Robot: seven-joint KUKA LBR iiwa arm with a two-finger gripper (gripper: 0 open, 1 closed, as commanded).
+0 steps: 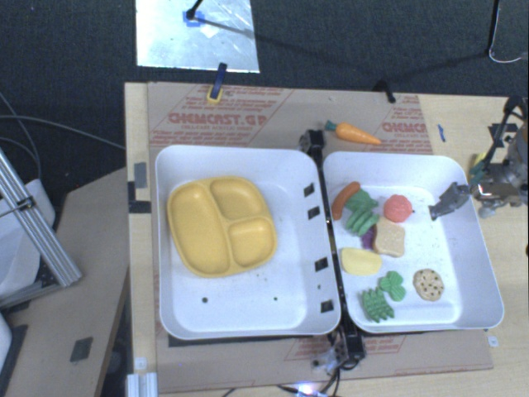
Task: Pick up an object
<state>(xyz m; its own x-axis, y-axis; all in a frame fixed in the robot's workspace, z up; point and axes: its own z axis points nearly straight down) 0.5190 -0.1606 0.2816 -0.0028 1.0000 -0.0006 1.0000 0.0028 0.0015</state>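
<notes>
The right bin [471, 246] holds several toy foods: a red tomato [398, 208], an orange-red sausage [345, 197], green leaves [361, 215], a slice of bread [390, 240], a yellow piece [361, 261], broccoli [392, 285], a green pod cluster [376, 304] and a cookie [428, 284]. My gripper [450, 198] reaches in from the right, over the bin's upper right part. It is to the right of the tomato and apart from it. Nothing is visibly held.
In the left bin [190, 304] lies a yellow divided plate [221, 224]. A toy carrot [353, 132] rests on the cardboard behind the bins. A blue and yellow tool [217, 85] lies at the bench's back edge. A metal frame [33, 222] stands at the left.
</notes>
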